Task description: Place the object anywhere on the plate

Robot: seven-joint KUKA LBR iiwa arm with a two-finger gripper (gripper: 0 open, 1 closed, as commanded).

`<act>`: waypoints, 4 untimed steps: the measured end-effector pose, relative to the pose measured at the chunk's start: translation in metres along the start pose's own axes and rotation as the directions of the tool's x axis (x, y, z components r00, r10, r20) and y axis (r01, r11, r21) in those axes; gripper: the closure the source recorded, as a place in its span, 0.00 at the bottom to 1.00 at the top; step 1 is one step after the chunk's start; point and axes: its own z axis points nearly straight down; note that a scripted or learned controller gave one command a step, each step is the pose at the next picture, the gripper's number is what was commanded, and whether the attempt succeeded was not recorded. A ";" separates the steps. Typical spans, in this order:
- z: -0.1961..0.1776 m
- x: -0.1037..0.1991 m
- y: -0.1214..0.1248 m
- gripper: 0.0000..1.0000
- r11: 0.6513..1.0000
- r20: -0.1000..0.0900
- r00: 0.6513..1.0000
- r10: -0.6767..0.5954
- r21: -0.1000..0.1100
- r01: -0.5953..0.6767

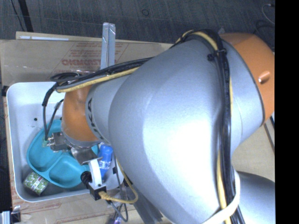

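Observation:
A blue divided plate (46, 164) lies in the left white bin (21, 101), towards its front. A small green patterned object (35, 182) rests at the plate's front-left edge, near the bin's corner. My gripper (55, 143) hangs over the plate's middle, below the orange wrist band. The arm's bulk hides most of it, and I see nothing held in it. A blue object (106, 157) stands just right of the plate, close beside the wrist.
The grey arm covers the right bin and most of the bench. The back part of the left bin floor shows bare white. A cardboard sheet (56, 52) lies behind the bins, with an upright metal post (108, 43) on it.

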 end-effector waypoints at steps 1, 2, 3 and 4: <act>-0.042 -0.060 0.074 1.00 0.991 0.004 0.991 -0.131 0.026 0.130; -0.017 0.017 0.001 1.00 0.992 0.005 0.993 -0.119 0.030 0.119; -0.083 -0.103 -0.021 1.00 0.937 0.000 0.937 -0.349 0.025 0.349; -0.001 -0.026 -0.003 1.00 0.978 0.008 0.978 -0.209 -0.001 0.209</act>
